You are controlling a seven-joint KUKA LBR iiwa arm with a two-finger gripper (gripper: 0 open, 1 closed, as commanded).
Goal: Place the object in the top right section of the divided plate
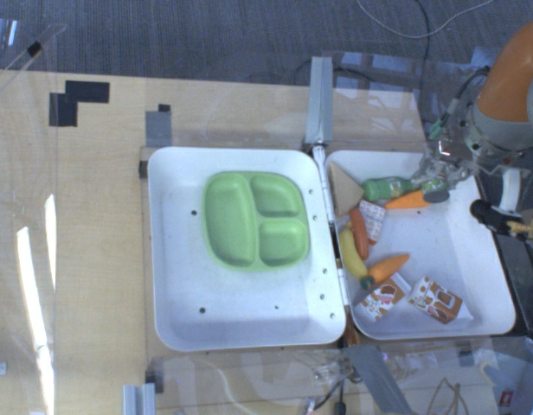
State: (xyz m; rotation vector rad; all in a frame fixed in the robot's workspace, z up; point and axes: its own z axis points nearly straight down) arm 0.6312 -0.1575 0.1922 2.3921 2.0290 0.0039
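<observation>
Camera view, fixed above bench, slanted downward.

Arm (509, 85): enters from right edge, orange band uppermost, grey wrist below, angled down and leftward toward far corner of right bin (483, 258).

Gripper (438, 178): low over far part of right bin, tip just above green bottle (389, 188) and carrot (408, 201). Contact with either: cannot tell. Opening: cannot tell; tip blurred and partly masked by wrist hardware.

Left bin (189, 309): holds green divided plate (254, 220), lying flat, slightly toward far side. One long section on left, two smaller sections on right. Top right section (277, 194) bare.

Right bin contents:
- Green bottle on its side near far wall, carrot just beside it.
- Tan wedge (343, 187) against left wall.
- Orange-red piece (360, 234) and yellow piece (353, 258) along left wall, touching.
- Second carrot (388, 267) near centre, tilted.
- Two printed packets (435, 300) near front wall, side by side; a third small packet (373, 217) beside orange-red piece.

Bench (93, 232): light wood, black markers at far left.
</observation>
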